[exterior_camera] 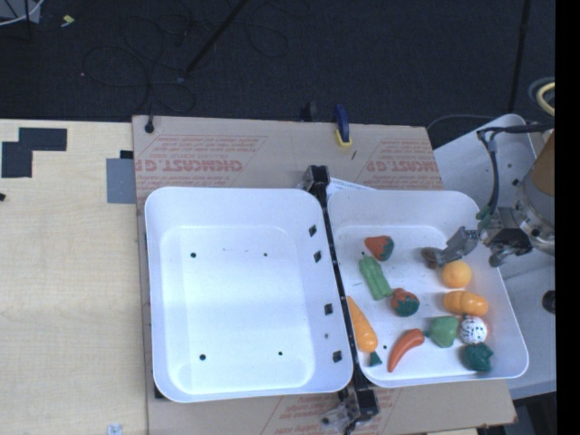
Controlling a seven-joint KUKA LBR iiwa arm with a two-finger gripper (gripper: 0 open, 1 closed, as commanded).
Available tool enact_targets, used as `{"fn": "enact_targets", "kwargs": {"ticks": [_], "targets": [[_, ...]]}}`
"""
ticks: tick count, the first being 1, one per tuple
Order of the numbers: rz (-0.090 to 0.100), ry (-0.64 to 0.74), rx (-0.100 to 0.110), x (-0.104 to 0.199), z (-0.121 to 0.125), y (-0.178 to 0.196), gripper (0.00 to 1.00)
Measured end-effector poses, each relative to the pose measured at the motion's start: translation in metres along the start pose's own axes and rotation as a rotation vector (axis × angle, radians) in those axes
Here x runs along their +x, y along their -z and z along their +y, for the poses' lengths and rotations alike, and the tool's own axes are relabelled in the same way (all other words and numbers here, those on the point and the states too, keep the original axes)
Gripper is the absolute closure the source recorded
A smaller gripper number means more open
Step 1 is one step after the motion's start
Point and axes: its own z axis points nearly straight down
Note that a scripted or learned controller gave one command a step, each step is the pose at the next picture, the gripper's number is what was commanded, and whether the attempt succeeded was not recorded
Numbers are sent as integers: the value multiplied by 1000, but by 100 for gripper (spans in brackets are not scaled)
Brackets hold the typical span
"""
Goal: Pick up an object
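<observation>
The right bin (426, 216) holds several toy foods. Among them are a red and green piece (379, 247), a green cucumber (374, 277), a carrot (362, 326), a red chili (405, 349) and an orange ball (456, 275). My gripper (481, 246) hangs over the bin's right side, just above the orange ball. It is open, its fingers spread wide with nothing between them. The left fingertip (456, 243) is next to a small brown piece (430, 256).
The left bin (163, 243) lies beside the right one, with a black clip strip (326, 270) between them. An orange piece (466, 303), a green piece (443, 331), a spotted white ball (472, 332) and a dark green piece (477, 358) crowd the right bin's near right corner.
</observation>
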Motion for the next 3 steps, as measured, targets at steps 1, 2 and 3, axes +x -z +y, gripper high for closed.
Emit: {"fn": "enact_targets", "kwargs": {"ticks": [1, 2, 3], "targets": [[5, 6, 8, 70, 47, -78, 0], [2, 2, 8, 97, 82, -157, 0], [1, -2, 4, 95, 83, -142, 100]]}}
